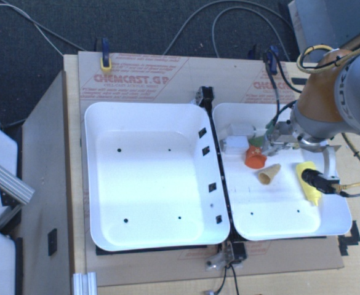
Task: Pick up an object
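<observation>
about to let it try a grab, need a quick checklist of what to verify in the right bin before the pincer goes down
1. Target in view: ok. An orange-red toy lies in the right bin.
2. Pincer over the right bin: ok. The pincer sits just right of and above the toy.
3. Something between its fingers: cannot tell, the arm hides them.
4. Crowding: not ok. A pale block and a tan cone lie close to the toy.
5. Yellow object: ok, apart near the right wall.
6. Bin divider: ok, left of the toy with a gap.
</observation>
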Robot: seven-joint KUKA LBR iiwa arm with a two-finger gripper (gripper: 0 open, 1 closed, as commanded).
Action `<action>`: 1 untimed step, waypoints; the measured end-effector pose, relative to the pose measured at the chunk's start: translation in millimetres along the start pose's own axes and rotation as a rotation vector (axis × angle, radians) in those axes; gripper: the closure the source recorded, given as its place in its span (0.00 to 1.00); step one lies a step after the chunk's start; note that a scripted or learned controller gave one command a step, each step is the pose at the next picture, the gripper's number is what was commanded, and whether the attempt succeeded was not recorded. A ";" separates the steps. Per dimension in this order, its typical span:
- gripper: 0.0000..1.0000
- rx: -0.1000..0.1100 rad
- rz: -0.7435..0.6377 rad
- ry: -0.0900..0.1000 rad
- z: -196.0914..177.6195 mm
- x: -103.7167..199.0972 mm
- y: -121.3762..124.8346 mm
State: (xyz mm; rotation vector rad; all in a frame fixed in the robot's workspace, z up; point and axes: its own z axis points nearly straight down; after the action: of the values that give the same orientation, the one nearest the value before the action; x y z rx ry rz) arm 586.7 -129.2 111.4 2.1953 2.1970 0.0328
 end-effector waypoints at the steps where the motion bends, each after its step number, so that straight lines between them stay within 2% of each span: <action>1: 0.00 0.004 0.000 0.001 1.7 0.3 -1.1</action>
State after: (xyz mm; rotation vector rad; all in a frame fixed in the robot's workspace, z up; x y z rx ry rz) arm 585.7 -128.9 109.7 2.1976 2.1993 0.0296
